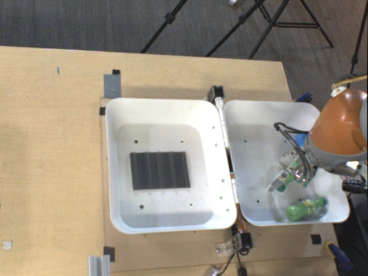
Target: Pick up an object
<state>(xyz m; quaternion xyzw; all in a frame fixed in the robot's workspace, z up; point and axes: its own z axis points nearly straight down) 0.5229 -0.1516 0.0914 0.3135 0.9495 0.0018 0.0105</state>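
Two white bins sit side by side on our tan bench, and from the camera view we see our arm (344, 132), grey with a glossy orange band, reaching over the right bin (253, 154). Our gripper (290, 176) hangs low above that bin's floor; whether it is released or clenched we cannot tell, since cables and glare blur it, and nothing is plainly caught in it. A green bottle (305, 208) lies on its side just beside the gripper, toward the near edge of the bin and slightly right. Its long axis runs roughly left to right, the rounded green end at the left. It looks smooth, hard and cylindrical, so we judge it could roll. A dark ribbed mat (160, 170), flat and rectangular, rests in the left bin (115, 160).
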